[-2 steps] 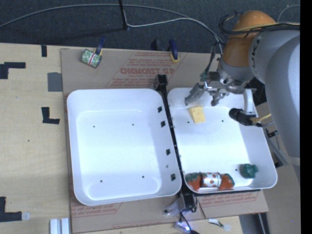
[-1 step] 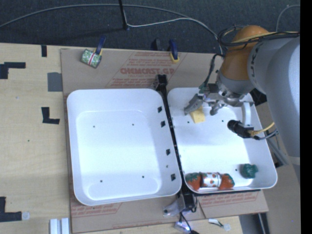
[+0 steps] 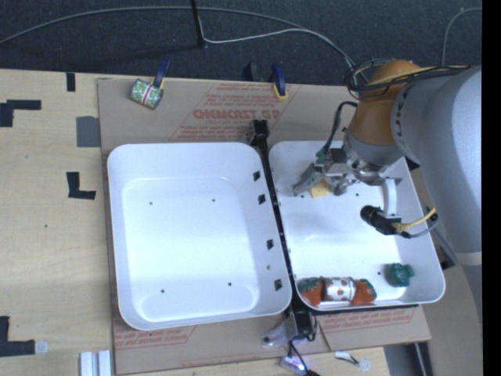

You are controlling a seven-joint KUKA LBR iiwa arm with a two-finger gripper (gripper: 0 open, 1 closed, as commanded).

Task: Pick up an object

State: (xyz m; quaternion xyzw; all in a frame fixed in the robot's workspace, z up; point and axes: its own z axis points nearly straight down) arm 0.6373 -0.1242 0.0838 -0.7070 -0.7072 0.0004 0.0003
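The pincer (image 3: 313,185) hangs low over the right white plastic bin (image 3: 423,292), a small yellow block (image 3: 319,192) just beneath it; whether it grips cannot be told, and lifting would show

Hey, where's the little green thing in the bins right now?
The green object sits in the right bin, in its near right corner, just right of the orange and white object along the near wall.

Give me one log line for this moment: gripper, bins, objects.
gripper: low in right bin, over yellow piece | grasp: unconfirmed | near edge: orange-white object, green object
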